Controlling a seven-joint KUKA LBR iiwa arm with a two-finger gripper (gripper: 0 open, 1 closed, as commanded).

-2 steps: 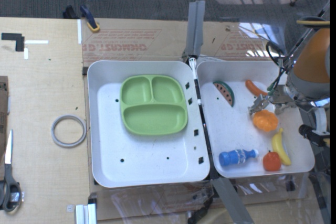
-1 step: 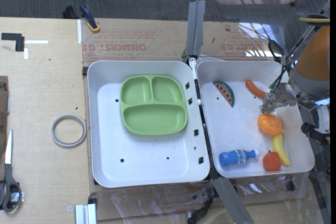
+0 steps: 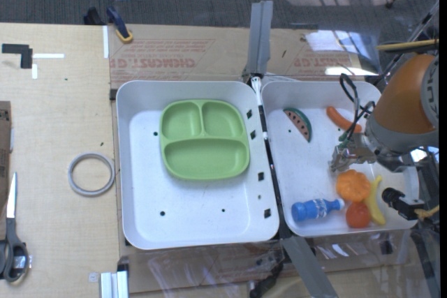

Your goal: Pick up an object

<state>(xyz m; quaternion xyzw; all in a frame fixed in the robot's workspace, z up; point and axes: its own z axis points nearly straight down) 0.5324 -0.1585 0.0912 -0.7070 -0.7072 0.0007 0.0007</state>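
Gripper low in right bin, just above orange fruit; can't tell its grip state from this angle. Around it: banana, red tomato, blue bottle, watermelon slice, carrot. Left bin holds green divided plate.
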